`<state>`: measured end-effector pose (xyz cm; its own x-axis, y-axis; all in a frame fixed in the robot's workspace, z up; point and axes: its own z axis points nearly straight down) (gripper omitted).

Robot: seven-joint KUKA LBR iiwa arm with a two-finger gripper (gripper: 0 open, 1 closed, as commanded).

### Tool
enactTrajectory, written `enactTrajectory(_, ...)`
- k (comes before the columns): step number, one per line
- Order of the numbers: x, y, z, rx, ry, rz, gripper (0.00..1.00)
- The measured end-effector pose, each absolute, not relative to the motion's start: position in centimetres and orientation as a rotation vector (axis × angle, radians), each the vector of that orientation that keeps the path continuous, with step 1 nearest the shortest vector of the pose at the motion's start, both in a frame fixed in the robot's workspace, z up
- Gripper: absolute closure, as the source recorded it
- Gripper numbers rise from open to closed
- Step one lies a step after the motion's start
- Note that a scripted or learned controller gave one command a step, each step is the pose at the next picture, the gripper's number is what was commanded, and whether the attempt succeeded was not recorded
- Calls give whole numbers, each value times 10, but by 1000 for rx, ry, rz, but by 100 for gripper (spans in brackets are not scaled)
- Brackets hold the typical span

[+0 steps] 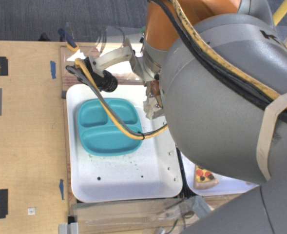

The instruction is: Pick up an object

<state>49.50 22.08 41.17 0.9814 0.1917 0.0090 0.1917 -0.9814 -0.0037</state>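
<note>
The gripper (152, 106) hangs by the teal divided plate (108, 126) in the left bin (124, 186); grip state, can't tell. That smooth plate could easily slip, since its rim looks thin.

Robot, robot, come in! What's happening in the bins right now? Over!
Gripper low over left bin, right of blue divided plate. Nothing seen between its fingers. Yellow cable drapes across plate. Toy pizza slice in right bin, arm overhead.

Bare floor of the left bin (119, 177) lies open below the teal divided plate (107, 126); the arm (221, 82) overhangs the right bin (231, 184).
</note>
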Motion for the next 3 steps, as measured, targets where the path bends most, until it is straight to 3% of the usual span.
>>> enactTrajectory(1, 478, 187, 302, -3129, -313, 14, 100)
enactTrajectory(2, 478, 197, 221, -3069, -675, 11, 100)
enactTrajectory(3, 555, 218, 328, -3124, -314, -9, 100)
